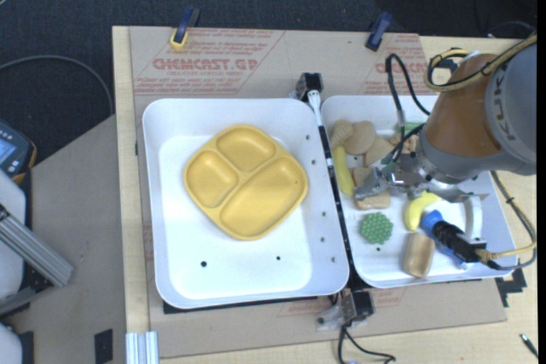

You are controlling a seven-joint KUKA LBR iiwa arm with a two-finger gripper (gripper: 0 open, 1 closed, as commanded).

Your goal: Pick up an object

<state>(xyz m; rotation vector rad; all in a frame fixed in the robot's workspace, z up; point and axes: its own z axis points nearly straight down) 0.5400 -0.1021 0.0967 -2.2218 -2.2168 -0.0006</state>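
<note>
The gripper [373,183] sits low in the right bin [503,256] among the food items; finger state cannot be determined. The tan piece [372,201] lies directly beneath, its long axis running left-right.

We look down from one fixed camera above the bench [256,55], tilted at a slant rather than straight overhead. Both white bins fit within our frame, the left bin [162,183] and the right bin [495,256], with dark floor beyond the far edge. The arm [478,124] enters from our right, close beneath us.
</note>
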